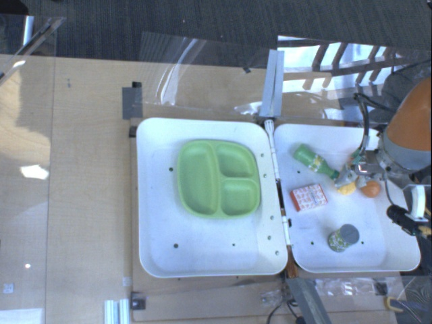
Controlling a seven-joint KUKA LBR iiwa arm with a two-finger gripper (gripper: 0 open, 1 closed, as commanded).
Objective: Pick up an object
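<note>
Two white bins sit side by side on the worktop [74, 181], seen from above at a slant. Left bin [155, 248] holds a green tray [218, 178] with three compartments, lying flat near the bin's middle. Right bin [317, 258] holds several small things: a green bottle [313, 161] lying on its side, tilted, toward the bin's far edge; a red and white box [308, 197] lying flat just nearer than the bottle; a round can [343, 237] with a grey top toward the near edge; a small yellow piece [346, 189] and an orange ball [370, 189] close together to the right of the box. The bottle's narrow end points at the yellow piece and lies just beside it.

The arm [410, 130] reaches in from the right, its orange band over the right bin's far right corner. The gripper [360, 168] hangs low over the bin just above the yellow piece and the orange ball, near the bottle's narrow end. Whether the jaws are apart or together I cannot tell, as they are small and blurred among cables, and nothing is clearly seen between them
</note>
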